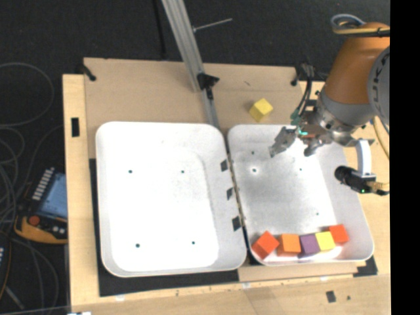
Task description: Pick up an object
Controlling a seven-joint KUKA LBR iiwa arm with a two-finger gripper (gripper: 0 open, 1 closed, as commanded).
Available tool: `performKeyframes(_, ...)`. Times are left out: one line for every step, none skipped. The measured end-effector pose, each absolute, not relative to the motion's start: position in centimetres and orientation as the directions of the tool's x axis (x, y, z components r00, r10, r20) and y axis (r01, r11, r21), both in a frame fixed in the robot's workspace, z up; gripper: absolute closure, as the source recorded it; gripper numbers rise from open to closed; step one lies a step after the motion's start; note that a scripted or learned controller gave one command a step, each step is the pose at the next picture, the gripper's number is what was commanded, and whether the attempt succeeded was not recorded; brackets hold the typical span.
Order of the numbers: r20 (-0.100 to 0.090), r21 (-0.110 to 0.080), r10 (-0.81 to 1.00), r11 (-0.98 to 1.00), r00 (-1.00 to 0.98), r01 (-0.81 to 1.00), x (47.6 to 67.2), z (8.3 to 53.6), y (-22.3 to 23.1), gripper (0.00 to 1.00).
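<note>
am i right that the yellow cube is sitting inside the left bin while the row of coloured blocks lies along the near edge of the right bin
Not quite. The camera view shows the yellow cube on the bare bench, outside both bins, just beyond the far edge of the right bin. The rest holds: the row of coloured blocks lies along the near edge of the right bin.

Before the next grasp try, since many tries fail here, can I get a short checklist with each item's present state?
1. Gripper carries nothing: ok, its fingers are spread with nothing between them.
2. Gripper over the right bin: ok, above its far end.
3. Blocks present: ok, five in a row along the bin's near wall.
4. Gripper above the blocks: not ok, they lie at the opposite end.
5. Yellow block inside a bin: not ok, it sits on the bench beyond.
</note>
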State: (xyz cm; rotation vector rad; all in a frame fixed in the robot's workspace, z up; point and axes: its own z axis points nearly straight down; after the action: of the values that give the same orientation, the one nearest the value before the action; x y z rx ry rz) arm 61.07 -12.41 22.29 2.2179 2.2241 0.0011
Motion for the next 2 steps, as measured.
performKeyframes(0.0,0.003,1.0,0.005,-0.005,1.0,61.1,24.3,-12.1,0.0)
performKeyframes(-0.002,0.005,1.0,0.008,-0.008,1.0,63.9,25.7,-13.4,0.0)
